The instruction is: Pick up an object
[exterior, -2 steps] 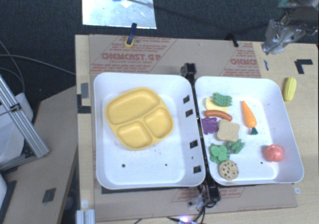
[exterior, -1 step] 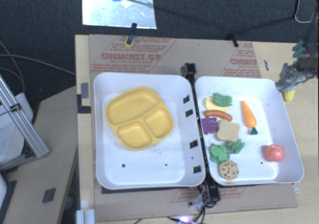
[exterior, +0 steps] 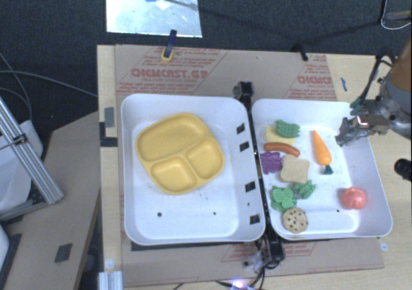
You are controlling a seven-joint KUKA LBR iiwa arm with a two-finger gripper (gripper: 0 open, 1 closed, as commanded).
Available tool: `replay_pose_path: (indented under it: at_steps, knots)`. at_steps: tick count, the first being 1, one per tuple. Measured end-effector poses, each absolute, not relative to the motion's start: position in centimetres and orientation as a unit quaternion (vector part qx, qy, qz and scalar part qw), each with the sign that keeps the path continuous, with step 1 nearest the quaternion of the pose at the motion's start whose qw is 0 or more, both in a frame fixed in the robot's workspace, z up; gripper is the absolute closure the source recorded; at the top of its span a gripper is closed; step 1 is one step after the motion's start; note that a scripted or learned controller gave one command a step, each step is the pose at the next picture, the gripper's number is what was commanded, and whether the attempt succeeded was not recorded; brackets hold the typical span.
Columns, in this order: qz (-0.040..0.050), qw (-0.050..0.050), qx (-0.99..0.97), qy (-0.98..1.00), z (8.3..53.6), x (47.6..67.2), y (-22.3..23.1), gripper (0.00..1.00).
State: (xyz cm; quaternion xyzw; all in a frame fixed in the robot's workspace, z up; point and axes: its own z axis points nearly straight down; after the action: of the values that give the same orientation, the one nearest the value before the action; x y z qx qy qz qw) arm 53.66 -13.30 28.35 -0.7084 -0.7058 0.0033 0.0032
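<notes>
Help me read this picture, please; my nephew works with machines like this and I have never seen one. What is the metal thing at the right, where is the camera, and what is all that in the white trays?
The camera sits above a bench and looks down at a slant. The metal thing is the end of a robot arm reaching in from the right; its gripper is a two-finger claw for picking things up, here over the right bin's edge. I cannot tell whether it is open or shut, and I see nothing in it.

Two shallow white bins lie side by side. The left bin holds a yellow divided plate. The right bin holds toy food: a carrot, a sausage, a slice of bread, purple grapes, green leafy pieces, a cookie and a red fruit.
</notes>
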Motion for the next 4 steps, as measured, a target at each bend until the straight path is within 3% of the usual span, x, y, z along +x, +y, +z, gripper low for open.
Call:
replay_pose_path:
  at_steps: [1, 2, 3, 4]
  knots:
    - [0.001, 0.003, -0.704, -0.71, 16.3, 57.2, -7.8, 1.0]
    - [0.0002, 0.002, -0.705, -0.709, 18.5, 52.6, -2.5, 1.0]
    - [-0.0003, 0.002, -0.704, -0.711, 18.4, 49.9, 5.1, 1.0]
    - [-0.0013, 0.0, -0.706, -0.708, 19.5, 50.1, 4.7, 1.0]
